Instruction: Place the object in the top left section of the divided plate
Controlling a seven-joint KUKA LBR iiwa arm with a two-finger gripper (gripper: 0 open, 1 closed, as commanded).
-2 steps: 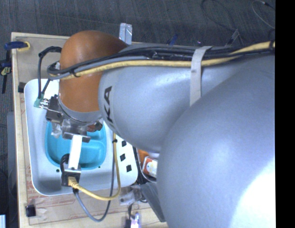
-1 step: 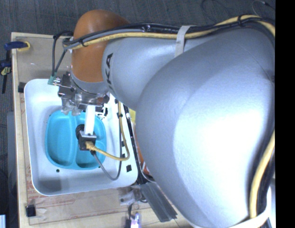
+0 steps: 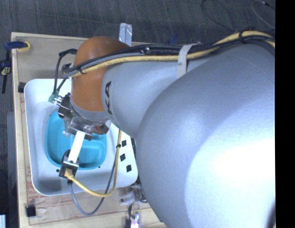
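Observation:
A blue divided plate (image 3: 56,137) lies in the left white bin (image 3: 34,109). The grey arm with its orange band (image 3: 93,65) reaches over the bin from the right and covers most of the plate. The gripper (image 3: 83,127) hangs straight above the plate's middle, seen from behind its wrist. A white bracket with a small black and yellow part (image 3: 68,169) sticks out toward the bin's front. The plate's dividers and any object on it are hidden under the arm.
The arm's large grey body (image 3: 204,137) hides the right bin. A yellow cable (image 3: 93,191) and a grey cable loop over the left bin's front rim. The wooden bench edge (image 3: 16,80) runs along the left, with a clamp (image 3: 14,45) at its far corner.

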